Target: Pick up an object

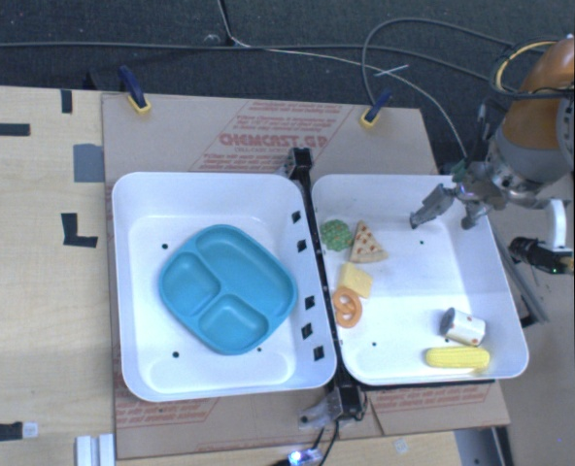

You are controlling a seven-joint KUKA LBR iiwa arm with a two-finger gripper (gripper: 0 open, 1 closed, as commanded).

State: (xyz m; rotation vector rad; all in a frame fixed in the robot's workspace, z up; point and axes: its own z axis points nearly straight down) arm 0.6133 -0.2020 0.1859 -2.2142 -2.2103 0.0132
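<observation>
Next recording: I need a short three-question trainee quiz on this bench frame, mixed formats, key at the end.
1. True or false: the blue divided plate lies in the left bin.
2. Which item lies nearest the right bin's near edge? A) pretzel B) corn cob C) pizza slice
3. Fill in: the gripper hangs open over the right bin's ____ corner, holding nothing.

Key: 1 true; 2 B; 3 far right.

A brown cardboard sheet [268,139] lies on a pale wooden bench [35,289] marked with black tape, dark carpet [122,8] across the frame's top.
</observation>
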